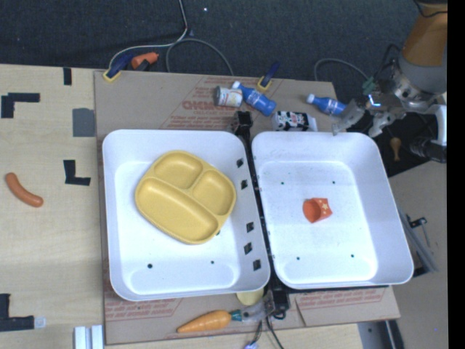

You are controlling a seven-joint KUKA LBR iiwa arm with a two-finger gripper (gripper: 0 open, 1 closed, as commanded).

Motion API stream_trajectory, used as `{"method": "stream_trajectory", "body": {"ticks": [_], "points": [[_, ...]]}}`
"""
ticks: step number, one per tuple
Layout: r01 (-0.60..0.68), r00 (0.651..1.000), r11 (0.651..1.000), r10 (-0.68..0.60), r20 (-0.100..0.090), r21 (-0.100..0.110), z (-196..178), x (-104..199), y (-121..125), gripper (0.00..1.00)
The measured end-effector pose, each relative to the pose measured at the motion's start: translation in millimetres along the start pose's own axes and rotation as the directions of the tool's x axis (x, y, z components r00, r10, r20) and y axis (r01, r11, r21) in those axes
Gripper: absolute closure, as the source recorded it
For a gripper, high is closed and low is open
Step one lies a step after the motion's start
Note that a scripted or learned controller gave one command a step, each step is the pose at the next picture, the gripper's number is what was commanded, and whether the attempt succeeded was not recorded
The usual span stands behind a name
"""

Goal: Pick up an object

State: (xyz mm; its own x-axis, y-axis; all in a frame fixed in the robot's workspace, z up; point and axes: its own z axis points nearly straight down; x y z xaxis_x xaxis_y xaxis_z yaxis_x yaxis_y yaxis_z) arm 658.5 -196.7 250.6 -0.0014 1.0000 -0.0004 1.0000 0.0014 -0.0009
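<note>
Two white bins sit side by side on my table, their inner walls touching along a row of black clips. Nearest the camera, at the bottom edge, I see a toy carrot lying on the cardboard sheet just in front of the left bin, its tip pointing left. A pale yellow object peeks out from under the front rims where the bins meet; I cannot tell what it is.

Left bin: it holds a yellow divided plate with three compartments, lying flat and turned at an angle. Right bin: a small red-orange piece lies near the centre of the floor, apart from every wall. This is the only loose item I could pick from that bin.

Far left, on the bare wood, a toy sausage lies well apart from the bins, among black tape marks.

Behind the bins, on the cardboard, I note a white and blue bottle on its side, a small black-and-white carton just beyond the right bin's rear rim, and a second blue bottle near the rear right corner. A blue and orange clamp grips the sheet's far left corner, with cables running behind it.

Farthest, at upper right, the arm reaches in. Its end effector hangs over the right bin's rear right rim, carrying nothing I can see; I cannot tell whether it is open or closed.
</note>
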Motion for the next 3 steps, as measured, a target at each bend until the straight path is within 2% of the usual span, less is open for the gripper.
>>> {"method": "stream_trajectory", "body": {"ticks": [1, 2, 3], "points": [[-0.004, 1.0, 1.0, 0.004, 0.0, 0.005, 170, -28, -55, 0.0], [0.001, 1.0, 1.0, -0.001, 0.003, -0.008, 163, 55, -123, 0.0], [-0.002, 1.0, 1.0, 0.002, 0.008, -0.014, 151, 50, -120, 1.0]]}}
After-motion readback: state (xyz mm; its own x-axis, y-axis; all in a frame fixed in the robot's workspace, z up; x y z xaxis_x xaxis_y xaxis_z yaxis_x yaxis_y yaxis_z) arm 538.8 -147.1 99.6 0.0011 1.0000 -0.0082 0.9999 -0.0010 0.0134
